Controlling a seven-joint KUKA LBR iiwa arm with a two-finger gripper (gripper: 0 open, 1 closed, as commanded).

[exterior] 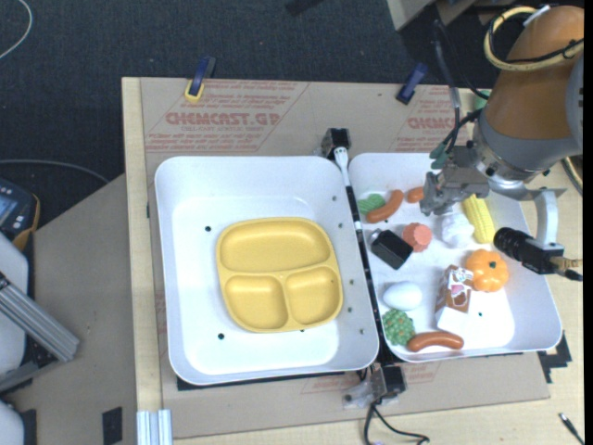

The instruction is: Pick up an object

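Gripper [443, 196] low in right bin [547, 318], grip state unclear; corn [479, 217] beside it, long axis near-vertical in view.

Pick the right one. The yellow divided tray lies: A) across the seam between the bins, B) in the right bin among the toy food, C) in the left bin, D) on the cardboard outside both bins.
C: the yellow divided tray lies flat on the floor of the left bin, short of the seam, while the toy food is in the right bin.

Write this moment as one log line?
claw: over right bin | grasp: unclear | yellow tray: left bin
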